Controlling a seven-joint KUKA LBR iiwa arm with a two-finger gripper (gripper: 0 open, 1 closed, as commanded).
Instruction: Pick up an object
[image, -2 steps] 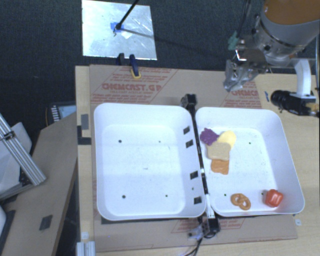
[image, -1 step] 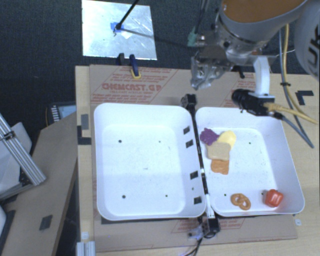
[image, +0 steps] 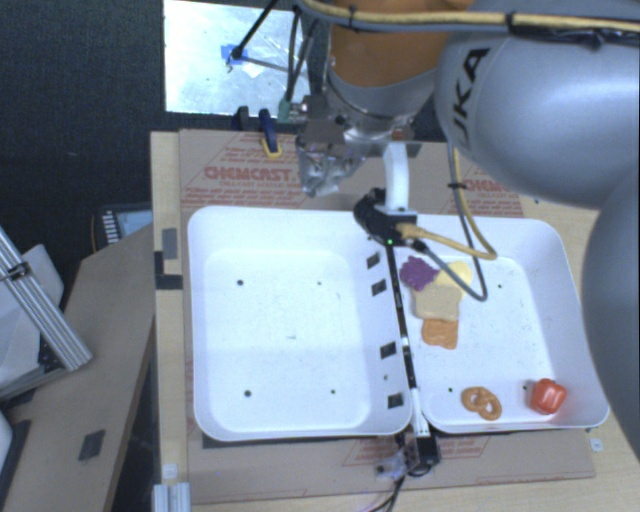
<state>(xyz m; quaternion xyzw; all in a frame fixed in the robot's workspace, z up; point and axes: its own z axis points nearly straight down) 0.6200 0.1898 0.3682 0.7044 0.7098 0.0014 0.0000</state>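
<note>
- Camera view: I am looking down on two white bins side by side; the left bin (image: 280, 330) is lying next to the right bin (image: 520, 310), their inner rims touching along a black strip with clips.
- The arm (image: 540, 90) is reaching in from the upper right, its orange band (image: 385, 45) sitting above the wrist.
- The gripper (image: 325, 178) is hanging over the cardboard just behind the left bin's back rim; how it is set I cannot tell, the tips being blurred, and I am seeing nothing gripped there.
- In the right bin, near the divider, a purple piece (image: 417, 272) is lying against a pale yellow piece (image: 455, 273), with a tan slice (image: 437, 303) and an orange piece (image: 440, 333) just below them.
- Toward the right bin's front, a pretzel (image: 482, 402) is lying near a red-orange pepper-like object (image: 546, 396), apart from each other.
- A yellow cable (image: 455, 245) is trailing over the right bin's back edge.
</note>
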